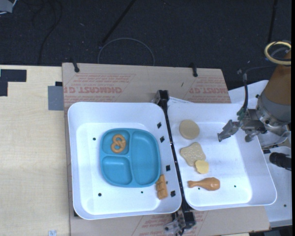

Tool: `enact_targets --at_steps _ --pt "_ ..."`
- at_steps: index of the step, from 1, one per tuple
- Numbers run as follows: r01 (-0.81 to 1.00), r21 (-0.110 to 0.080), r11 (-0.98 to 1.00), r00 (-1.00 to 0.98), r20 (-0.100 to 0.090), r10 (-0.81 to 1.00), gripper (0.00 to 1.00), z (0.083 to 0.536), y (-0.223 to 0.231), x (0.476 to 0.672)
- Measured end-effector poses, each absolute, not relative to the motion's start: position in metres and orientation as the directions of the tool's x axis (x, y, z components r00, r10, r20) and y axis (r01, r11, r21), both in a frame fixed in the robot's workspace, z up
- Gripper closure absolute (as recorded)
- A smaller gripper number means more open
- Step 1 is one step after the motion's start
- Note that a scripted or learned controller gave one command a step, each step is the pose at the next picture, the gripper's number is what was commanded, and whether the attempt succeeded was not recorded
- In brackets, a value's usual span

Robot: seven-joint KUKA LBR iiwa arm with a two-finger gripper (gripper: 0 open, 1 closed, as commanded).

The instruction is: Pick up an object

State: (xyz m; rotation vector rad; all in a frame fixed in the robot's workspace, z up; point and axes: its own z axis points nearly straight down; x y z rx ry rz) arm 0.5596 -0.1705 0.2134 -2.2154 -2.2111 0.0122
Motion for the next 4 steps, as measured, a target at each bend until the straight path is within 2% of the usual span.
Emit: enact_targets --at_steps 1,2,4 --pt "1.000 -0.001 0.000 0.000 0.000 1.000 0.00 0.220 -0.171 0.562" --pt "1.000 -0.008 0.000 0.000 0.002 1.000 0.00 0.176 -0.170 0.558" --pt "1.000 -0.001 -0.001 0.001 0.002 1.000 0.00 0.088 -0.161 0.560"
